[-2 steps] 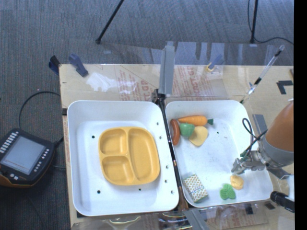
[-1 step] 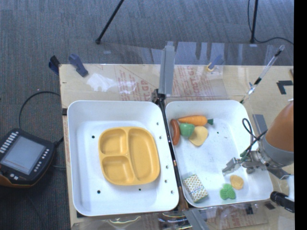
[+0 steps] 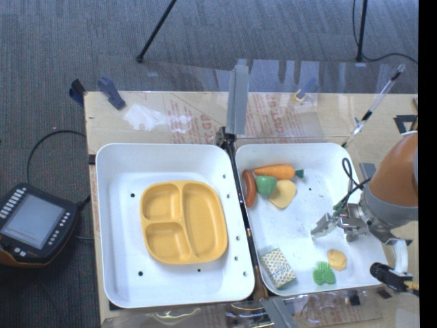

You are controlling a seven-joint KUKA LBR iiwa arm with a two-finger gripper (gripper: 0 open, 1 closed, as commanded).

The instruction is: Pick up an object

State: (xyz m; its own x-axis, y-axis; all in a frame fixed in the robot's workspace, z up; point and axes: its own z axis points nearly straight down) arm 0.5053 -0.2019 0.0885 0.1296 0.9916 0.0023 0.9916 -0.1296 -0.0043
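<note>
The gripper (image 3: 326, 227) hangs over the right bin (image 3: 321, 150) near its right edge, fingers slightly parted, holding nothing. An orange piece (image 3: 336, 259) and a green piece (image 3: 323, 274) lie just beside it near the front edge; a patterned box (image 3: 278, 268) sits at the front-left corner. A carrot (image 3: 274, 172), a sausage (image 3: 249, 187), a green pepper (image 3: 265, 186) and a yellow wedge (image 3: 283, 194) crowd the back-left corner. The left bin (image 3: 116, 183) holds 1 yellow divided plate (image 3: 184, 222).

A grey ribbed carpet (image 3: 225, 26) is seen beyond the pincer (image 3: 326, 225) and well to its left. A pale wooden bench top (image 3: 171, 118), printed with faded red lettering, is laid under everything. A clear panel (image 3: 328, 80) is stood along the bench's far edge, beyond the pincer. Two thin black stand legs (image 3: 160, 24) are planted on the carpet. A handheld control pendant (image 3: 34, 224) with a screen is left on the floor far to the left, its black cable (image 3: 48, 142) looped nearby.
</note>
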